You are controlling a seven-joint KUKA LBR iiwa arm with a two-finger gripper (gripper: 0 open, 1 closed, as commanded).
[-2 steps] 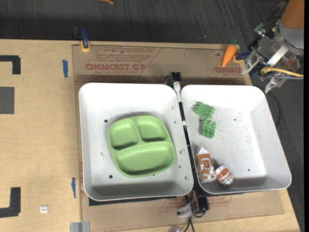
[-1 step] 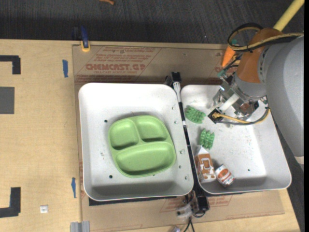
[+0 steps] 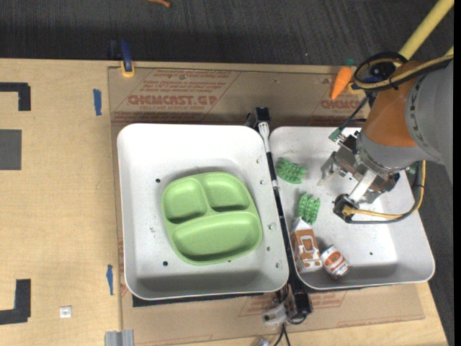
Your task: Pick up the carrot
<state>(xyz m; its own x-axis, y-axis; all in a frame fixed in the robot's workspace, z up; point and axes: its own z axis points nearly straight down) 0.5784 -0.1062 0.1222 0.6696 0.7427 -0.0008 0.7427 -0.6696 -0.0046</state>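
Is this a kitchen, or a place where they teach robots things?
Probably a robot lab, not a kitchen. A grey robot arm reaches over two white bins on a cardboard-covered bench, and the food looks like toys: an orange carrot and a green divided plate.

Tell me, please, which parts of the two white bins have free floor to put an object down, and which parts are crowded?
Left bin: bare floor along its edges, around the green divided plate.
Right bin: a bare patch near its lower right corner, below the gripper.
Crowded: the right bin's left side, with two green pieces, a small carton and a can.
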